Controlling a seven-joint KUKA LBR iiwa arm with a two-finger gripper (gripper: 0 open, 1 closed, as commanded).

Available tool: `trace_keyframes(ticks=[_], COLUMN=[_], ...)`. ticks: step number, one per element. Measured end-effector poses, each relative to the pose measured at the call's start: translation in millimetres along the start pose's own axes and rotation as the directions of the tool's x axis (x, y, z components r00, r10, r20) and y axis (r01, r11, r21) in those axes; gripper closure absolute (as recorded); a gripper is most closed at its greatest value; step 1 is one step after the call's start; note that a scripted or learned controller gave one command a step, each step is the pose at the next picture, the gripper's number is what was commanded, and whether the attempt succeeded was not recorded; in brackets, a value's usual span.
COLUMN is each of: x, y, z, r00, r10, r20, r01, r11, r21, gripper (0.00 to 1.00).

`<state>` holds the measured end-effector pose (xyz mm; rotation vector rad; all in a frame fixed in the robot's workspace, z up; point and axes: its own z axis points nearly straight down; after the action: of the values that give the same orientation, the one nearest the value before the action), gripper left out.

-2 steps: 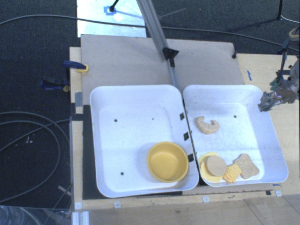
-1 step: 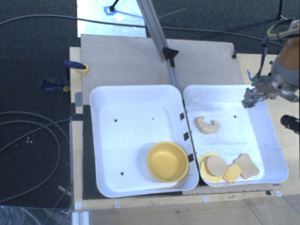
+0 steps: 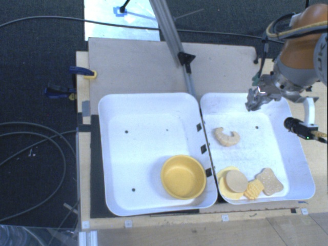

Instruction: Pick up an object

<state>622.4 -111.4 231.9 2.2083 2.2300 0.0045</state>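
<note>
Camera view: nothing picked up yet; whole grasp left to do. Gripper (image 3: 254,102) hangs over right bin (image 3: 287,152) near far edge, nothing visible between its tips; cannot tell whether spread or pressed together. Arm (image 3: 302,50) enters from right, wrist bent down toward bin. Candidate objects in right bin: curved pastry (image 3: 226,137) mid-bin; round disc on yellow plate (image 3: 234,181), waffle (image 3: 252,189), toast slice (image 3: 269,181) along near edge. Yellow bowl (image 3: 183,176) in left bin (image 3: 128,152), near right corner.

bowl (image 3: 183,176): yellow
bins (image 3: 148,111): white, small dark dots
toast slice (image 3: 269,181): tan, speckled
waffle piece (image 3: 252,189): golden, gridded
arm (image 3: 303,40): orange band, grey
counter (image 3: 138,65): pale beige
clamp (image 3: 84,72): yellow and blue
</note>
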Motion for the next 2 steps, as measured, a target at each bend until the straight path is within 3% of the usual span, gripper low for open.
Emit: trace_keyframes(ticks=[2], x=[102.2], y=[27.1], z=[3.0], r00=[1.000], r10=[0.000], r20=[-0.001], r01=[0.000], r11=[1.000], r21=[0.001], gripper=[1.00])
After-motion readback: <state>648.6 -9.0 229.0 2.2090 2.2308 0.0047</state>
